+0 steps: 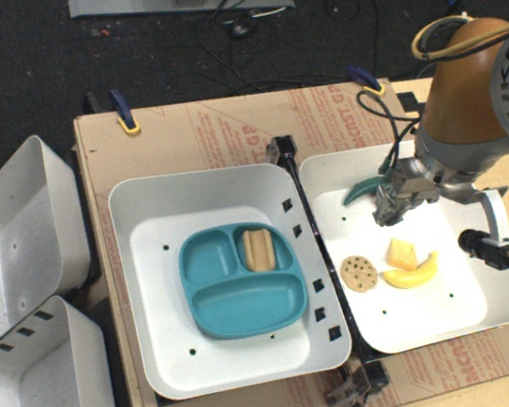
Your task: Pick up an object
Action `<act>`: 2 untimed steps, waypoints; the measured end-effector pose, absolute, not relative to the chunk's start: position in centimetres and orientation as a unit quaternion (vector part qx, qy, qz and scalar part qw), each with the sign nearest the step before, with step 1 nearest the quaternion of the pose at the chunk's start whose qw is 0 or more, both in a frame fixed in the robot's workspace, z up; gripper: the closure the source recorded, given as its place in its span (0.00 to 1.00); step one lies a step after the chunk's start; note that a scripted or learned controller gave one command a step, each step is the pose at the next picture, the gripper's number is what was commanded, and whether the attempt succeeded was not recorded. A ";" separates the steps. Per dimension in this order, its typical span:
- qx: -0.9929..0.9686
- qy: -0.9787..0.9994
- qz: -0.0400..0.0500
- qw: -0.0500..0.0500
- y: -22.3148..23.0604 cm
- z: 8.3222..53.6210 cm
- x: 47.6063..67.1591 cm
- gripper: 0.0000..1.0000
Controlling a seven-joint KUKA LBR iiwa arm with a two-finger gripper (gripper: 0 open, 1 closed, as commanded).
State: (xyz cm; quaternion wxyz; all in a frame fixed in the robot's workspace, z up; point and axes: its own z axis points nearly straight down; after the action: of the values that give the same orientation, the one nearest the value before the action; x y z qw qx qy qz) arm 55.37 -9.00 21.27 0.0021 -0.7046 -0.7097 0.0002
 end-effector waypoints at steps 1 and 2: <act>-0.704 -0.710 0.000 0.002 -4.0 20.6 53.5 1.00; -0.704 -0.710 -0.001 0.000 1.1 22.3 52.4 1.00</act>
State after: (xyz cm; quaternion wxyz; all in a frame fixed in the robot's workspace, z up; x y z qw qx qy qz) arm 52.38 1.14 22.31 0.0003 -0.7041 -0.7101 -0.0012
